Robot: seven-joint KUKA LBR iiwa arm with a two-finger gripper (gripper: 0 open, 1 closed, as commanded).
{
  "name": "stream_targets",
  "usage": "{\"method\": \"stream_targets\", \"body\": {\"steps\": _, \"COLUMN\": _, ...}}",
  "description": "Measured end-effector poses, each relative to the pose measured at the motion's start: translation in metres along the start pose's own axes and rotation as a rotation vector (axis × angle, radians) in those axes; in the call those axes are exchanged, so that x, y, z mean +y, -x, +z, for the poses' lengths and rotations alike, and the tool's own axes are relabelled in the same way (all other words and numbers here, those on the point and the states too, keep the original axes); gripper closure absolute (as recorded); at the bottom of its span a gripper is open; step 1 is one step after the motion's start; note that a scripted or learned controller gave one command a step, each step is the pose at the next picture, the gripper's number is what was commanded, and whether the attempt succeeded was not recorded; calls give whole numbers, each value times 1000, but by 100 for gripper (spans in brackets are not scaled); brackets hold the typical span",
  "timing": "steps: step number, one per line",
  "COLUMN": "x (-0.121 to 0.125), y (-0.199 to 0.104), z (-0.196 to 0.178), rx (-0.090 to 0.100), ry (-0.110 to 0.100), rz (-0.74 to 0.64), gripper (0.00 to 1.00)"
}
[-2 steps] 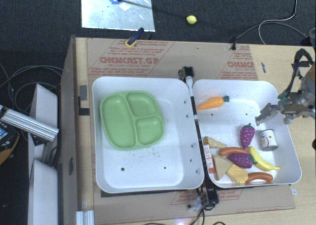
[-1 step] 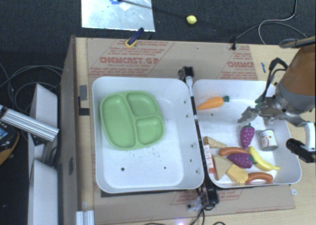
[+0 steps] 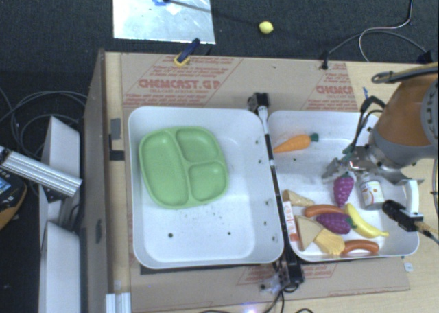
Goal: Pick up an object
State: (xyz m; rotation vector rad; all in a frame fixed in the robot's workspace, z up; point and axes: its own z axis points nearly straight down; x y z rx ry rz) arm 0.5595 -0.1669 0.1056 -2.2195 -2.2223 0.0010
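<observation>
Hovering low in the right bin (image 3: 322, 126), the gripper (image 3: 345, 167) sits just above a purple grape bunch (image 3: 342, 187); whether it's spread or pinched, can't tell.

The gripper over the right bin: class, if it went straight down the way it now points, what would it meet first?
Most likely the purple grapes lying just under the gripper; depth is hard to judge from this slanted view.
</observation>
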Motion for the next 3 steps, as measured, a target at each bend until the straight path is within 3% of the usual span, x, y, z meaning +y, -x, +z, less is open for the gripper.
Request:
{"method": "stream_targets", "body": {"steps": 1, "x": -12, "y": 2, "z": 21, "rx": 7, "ry": 3, "rz": -5, "gripper": 0}}
{"method": "stream_targets", "body": {"steps": 2, "x": -12, "y": 6, "z": 10, "rx": 0, "ry": 5, "rz": -2, "gripper": 100}}
{"method": "stream_targets", "body": {"steps": 3, "x": 23, "y": -58, "z": -71, "rx": 0, "ry": 6, "rz": -4, "gripper": 100}}
